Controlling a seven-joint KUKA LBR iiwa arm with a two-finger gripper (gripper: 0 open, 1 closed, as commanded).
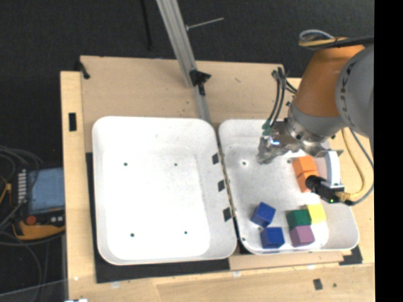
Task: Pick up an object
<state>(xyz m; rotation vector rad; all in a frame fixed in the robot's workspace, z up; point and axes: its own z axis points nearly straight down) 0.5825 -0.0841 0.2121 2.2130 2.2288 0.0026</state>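
tool (pixel 269 148) hangs over upper part of right bin (pixel 245 168), nothing seen in it; grip state unclear. orange block (pixel 305 167) just beside it. best to centre over one block, clear of neighbours, then drop straight.

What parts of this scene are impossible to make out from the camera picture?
- Gripper: too small and blurred in the camera view to tell whether it grips anything.
- Orange block: its right side is hidden behind the arm's white attachment.
- Green block: partly covered by the purple block in front.
- Arm: cut off by the right edge.
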